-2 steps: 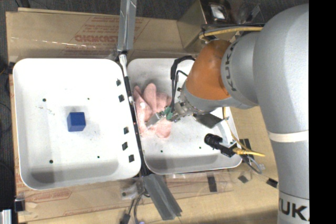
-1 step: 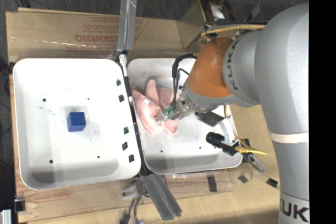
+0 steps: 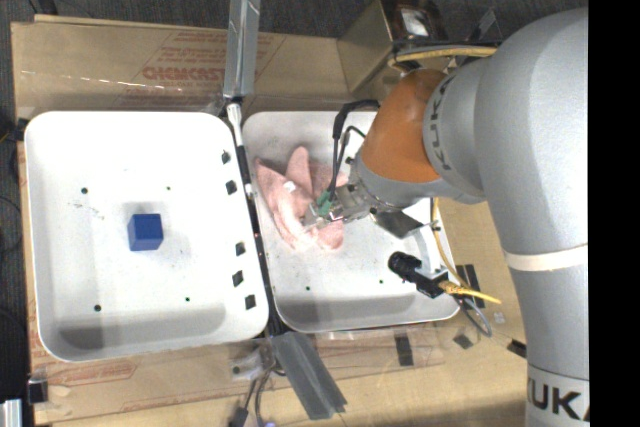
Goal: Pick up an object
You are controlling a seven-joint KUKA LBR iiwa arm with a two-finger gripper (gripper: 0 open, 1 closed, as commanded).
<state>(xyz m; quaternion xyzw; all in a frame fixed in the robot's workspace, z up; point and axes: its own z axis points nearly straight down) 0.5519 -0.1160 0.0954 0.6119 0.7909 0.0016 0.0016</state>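
"KUKA" lettering, cut off by the frame, on my arm's base (image 3: 553, 402), faint red print on the cardboard (image 3: 130, 65), can't really read it

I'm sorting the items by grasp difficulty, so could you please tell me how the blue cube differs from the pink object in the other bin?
The blue cube is small, compact and sharp-edged; the pink object is larger, elongated and irregular, seemingly soft. The cube sits alone in the left bin, well away from the arm, while the pink object lies in the right bin with the gripper right at it. Both rest on a white bin floor.
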